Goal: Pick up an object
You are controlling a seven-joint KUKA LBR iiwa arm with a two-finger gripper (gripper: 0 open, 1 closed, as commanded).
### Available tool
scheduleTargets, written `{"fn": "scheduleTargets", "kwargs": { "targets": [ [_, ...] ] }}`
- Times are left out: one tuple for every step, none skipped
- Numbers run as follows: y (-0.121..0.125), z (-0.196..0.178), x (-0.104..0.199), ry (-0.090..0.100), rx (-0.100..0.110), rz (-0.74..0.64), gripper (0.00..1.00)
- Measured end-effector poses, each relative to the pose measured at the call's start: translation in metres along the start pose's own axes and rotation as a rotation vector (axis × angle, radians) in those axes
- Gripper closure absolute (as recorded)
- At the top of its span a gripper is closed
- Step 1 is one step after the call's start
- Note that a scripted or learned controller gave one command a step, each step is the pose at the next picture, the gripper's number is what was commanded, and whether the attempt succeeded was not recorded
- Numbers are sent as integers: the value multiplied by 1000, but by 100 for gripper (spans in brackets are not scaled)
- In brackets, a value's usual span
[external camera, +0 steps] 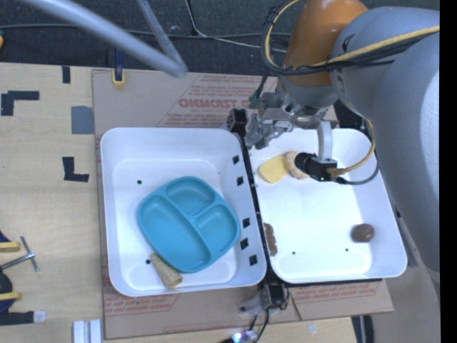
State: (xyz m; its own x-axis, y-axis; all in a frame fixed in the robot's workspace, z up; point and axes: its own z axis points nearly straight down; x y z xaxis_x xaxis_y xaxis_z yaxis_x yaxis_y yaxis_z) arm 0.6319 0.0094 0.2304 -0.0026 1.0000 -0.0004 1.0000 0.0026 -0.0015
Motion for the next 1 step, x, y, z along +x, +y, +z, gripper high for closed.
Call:
{"fn": "scheduleTargets", "kwargs": {
  "targets": [
    [-1, 8, 45, -1, 1, 1, 100]
  ]
}}
